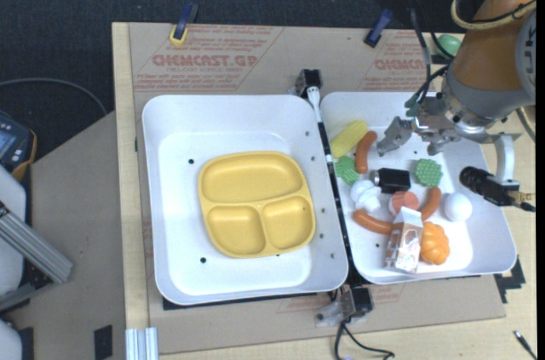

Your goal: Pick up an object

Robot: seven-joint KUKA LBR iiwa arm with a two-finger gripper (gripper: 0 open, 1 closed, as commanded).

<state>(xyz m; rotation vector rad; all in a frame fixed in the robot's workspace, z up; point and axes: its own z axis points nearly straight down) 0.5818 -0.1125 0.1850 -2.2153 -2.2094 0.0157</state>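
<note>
On the tabletop (128,180), the left bin (162,137) holds a yellow tray (254,203). The right bin (494,243) holds toy food: corn (347,137), sausages (366,150), a carton (404,241), a pumpkin (434,242). Above them hangs the tool (417,139), fingers spread apart, grasping nothing.

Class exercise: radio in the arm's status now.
Gripper open, above right bin. Nothing between fingers. Toy food crowded together below.
</note>
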